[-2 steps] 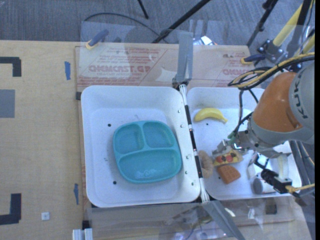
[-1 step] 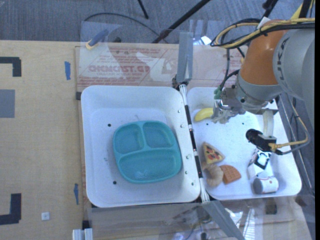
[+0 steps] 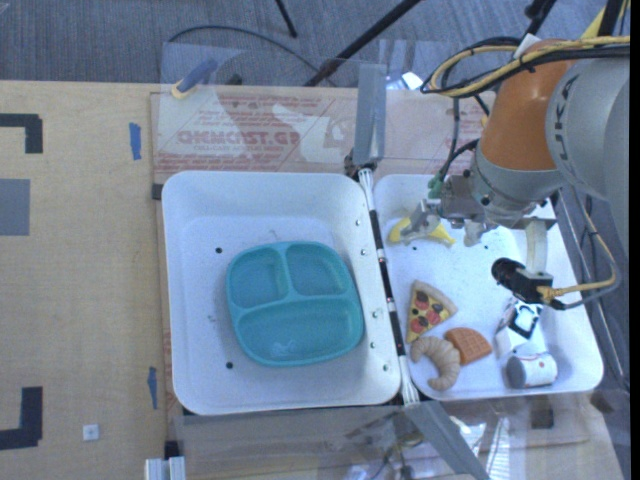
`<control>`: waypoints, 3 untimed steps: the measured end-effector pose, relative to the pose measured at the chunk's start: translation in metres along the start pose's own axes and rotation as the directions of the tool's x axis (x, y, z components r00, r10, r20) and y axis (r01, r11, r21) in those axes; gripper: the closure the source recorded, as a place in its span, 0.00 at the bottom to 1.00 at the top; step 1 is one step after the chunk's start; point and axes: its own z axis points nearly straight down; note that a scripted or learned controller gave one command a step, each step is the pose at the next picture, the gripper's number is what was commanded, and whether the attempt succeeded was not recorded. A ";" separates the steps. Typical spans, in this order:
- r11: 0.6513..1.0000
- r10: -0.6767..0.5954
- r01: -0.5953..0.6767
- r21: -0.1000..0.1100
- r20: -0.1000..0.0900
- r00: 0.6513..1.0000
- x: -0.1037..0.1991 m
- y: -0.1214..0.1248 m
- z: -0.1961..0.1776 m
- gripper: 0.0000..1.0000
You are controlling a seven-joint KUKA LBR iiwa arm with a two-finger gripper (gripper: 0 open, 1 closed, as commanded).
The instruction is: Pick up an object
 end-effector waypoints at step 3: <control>0.999 -0.037 0.037 -0.002 0.000 0.999 -0.097 -0.097 0.098 0.00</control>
